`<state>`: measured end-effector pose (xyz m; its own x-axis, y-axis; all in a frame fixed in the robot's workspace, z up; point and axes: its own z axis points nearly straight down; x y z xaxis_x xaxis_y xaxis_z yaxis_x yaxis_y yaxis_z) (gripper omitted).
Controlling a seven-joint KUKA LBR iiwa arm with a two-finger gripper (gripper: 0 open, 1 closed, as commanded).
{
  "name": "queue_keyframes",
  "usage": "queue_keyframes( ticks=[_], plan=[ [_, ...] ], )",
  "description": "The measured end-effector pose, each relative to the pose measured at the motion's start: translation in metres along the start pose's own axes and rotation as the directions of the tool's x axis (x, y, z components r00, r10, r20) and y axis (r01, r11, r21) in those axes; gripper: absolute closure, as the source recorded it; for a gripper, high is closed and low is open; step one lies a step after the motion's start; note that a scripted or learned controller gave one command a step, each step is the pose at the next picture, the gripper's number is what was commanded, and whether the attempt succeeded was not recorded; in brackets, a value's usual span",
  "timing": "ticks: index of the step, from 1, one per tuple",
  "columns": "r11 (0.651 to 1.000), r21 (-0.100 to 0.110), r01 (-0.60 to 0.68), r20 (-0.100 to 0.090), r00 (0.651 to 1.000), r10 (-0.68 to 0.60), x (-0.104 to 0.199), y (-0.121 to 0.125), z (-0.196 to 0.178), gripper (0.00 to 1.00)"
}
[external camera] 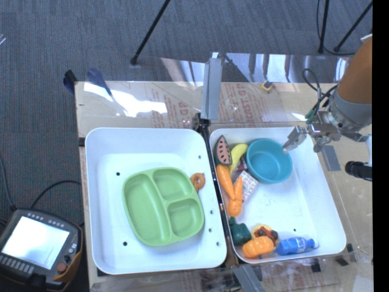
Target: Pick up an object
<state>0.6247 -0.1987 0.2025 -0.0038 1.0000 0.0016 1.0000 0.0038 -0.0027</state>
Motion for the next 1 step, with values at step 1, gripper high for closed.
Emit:
queue_keyframes(
  ticks=[1],
  plan=[
    [0.995,0.0,0.099,0.0,0.995,-0.099,0.0024,-0.0298,0.1162,0.0]
  ],
)
